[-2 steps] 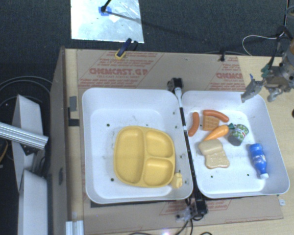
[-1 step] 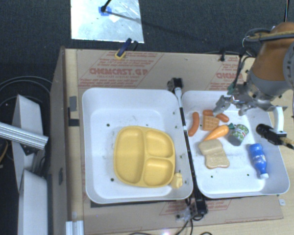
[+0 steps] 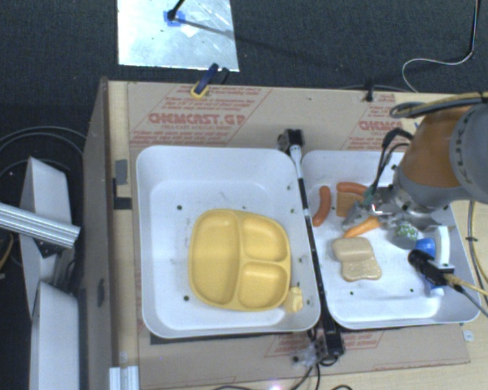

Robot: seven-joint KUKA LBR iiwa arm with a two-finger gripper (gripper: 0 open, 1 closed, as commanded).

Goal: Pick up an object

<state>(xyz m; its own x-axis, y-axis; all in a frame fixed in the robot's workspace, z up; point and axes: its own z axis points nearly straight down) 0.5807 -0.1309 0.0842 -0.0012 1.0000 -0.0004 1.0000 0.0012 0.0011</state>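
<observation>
Brown sheet (image 3: 309, 108), red "CHEMCAST GP" lettering (image 3: 197, 120)

Red print on the brown sheet (image 3: 252, 108) along the counter's (image 3: 124, 283) far edge reads "CHEMCAST GP". It repeats, partly cut off, toward the far right corner.

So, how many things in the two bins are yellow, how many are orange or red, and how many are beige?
Yellow: 2 (divided tray, small piece)
Orange or red: 3 (sausage, short piece, carrot-like piece)
Beige: 1 (toast slice)
Total: 6
</observation>
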